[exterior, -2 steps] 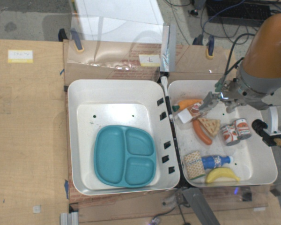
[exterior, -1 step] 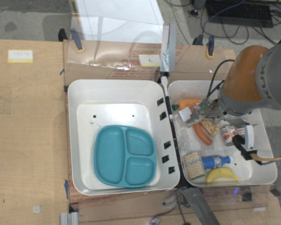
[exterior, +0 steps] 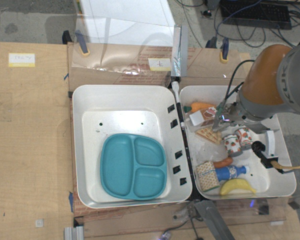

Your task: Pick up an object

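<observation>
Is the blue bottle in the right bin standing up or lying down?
Lying down. The blue bottle lies on its side on the right bin floor, between the banana and a sausage.

2 white bins, 1 teal divided plate, 1 banana, 1 blue bottle

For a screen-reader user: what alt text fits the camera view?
A grey and orange robot arm reaches from the right over the right white bin, its gripper low among small items including a banana and a blue bottle. The left white bin holds a teal divided plate.
</observation>
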Controlling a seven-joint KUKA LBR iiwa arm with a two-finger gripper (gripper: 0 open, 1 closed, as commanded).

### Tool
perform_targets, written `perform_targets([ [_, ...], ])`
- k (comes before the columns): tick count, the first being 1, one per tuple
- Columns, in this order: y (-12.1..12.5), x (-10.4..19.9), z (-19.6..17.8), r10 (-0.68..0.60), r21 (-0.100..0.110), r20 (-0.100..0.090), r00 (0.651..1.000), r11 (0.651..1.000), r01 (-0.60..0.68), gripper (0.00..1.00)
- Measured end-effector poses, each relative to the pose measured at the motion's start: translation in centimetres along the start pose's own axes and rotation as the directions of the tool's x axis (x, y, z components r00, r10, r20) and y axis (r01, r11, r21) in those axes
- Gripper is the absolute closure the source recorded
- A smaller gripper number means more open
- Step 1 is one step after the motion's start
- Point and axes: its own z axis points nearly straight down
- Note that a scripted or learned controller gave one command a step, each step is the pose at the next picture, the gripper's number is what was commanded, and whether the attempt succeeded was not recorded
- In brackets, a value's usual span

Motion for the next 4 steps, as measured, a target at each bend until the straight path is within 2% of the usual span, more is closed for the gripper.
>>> perform_targets([
  [1, 0.2, 5.0, -16.4, 0.052, 0.025, -0.003, 0.999, 0.998, -0.052, 1.0],
  [2, 0.2, 5.0, -16.4, 0.051, 0.025, -0.003, 0.999, 0.998, -0.051, 0.0],
  [3, 0.3, 3.5, -5.2, -0.069, 0.026, -0.007, 0.998, 0.997, 0.069, 0.0],
  [4, -0.4, 3.4, 1.4, -0.403, 0.007, -0.009, 0.915, 0.915, 0.403, 0.0],
])
